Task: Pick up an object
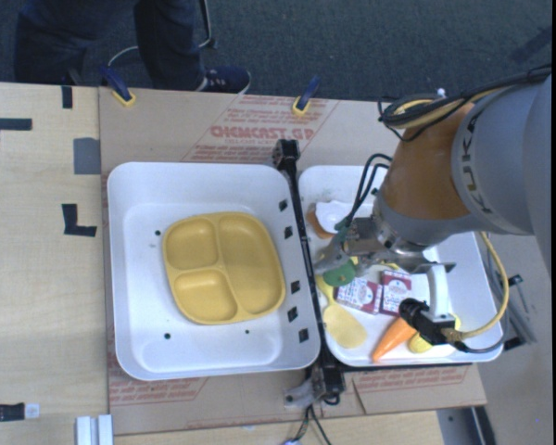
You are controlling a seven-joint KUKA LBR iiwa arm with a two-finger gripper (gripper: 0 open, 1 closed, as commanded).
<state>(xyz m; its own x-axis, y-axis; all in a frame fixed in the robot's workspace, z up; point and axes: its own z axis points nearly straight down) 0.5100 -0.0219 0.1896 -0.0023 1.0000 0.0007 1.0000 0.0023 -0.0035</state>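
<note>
Two bins: left bin (130, 248) holds yellow tray (224, 267); right bin (473, 350), carrot (391, 338); jaws unclear.

Yellow tray (224, 267), white bins (130, 248), orange carrot (390, 338)

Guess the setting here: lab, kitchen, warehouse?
Most likely a robotics lab bench set up for pick trials. A KUKA arm reaches over two white bins clamped onto cardboard; one holds a yellow divided plate, the other toy items such as an orange carrot. Someone's legs stand beside the bench.
</note>
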